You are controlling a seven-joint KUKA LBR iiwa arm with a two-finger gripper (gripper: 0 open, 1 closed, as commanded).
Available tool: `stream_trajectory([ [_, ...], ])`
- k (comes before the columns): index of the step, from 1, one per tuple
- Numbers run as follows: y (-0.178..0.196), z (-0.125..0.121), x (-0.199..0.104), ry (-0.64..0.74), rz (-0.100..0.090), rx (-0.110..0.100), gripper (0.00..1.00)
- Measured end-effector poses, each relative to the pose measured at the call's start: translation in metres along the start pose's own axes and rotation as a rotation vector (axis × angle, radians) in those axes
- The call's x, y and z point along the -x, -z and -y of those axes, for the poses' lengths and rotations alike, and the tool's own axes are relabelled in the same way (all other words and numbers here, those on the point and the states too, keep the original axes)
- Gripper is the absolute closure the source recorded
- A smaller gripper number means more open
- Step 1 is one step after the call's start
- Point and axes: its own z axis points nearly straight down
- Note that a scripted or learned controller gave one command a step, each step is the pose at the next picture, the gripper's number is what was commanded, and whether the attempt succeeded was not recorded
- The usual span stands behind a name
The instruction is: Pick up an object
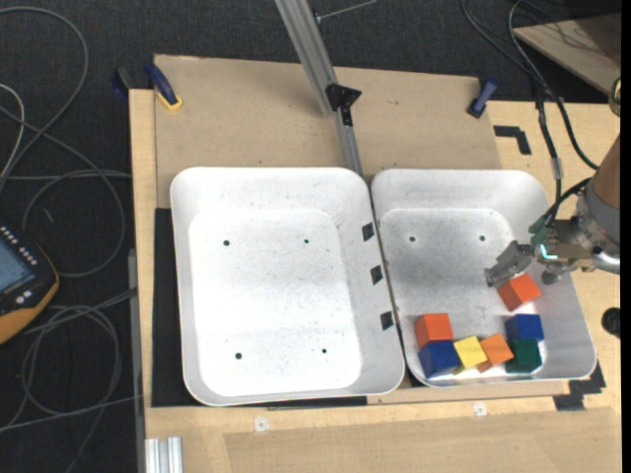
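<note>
My gripper (527,272) reaches in from the right and hangs over the right bin (444,227), near its right wall. An orange block (520,291) sits tilted directly below the gripper's tip, touching or nearly touching it; I cannot see whether it is gripped. Along the bin's front wall lies a cluster of blocks: an orange one (432,327), a blue one (439,359), a yellow one (471,351), a small orange one (496,349), a second blue one (525,325) and a green one (525,356).
The left bin (266,294) stands beside the right one, joined along a ridge with black clips (376,274). A metal pole (315,52) slants in from the top to the bins' back edge. Cables lie on the floor at left.
</note>
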Motion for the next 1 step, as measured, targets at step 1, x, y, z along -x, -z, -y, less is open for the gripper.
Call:
stream_trajectory([
  [1,0.0016,-0.0009,0.0,0.001,0.001,0.005,0.0],
])
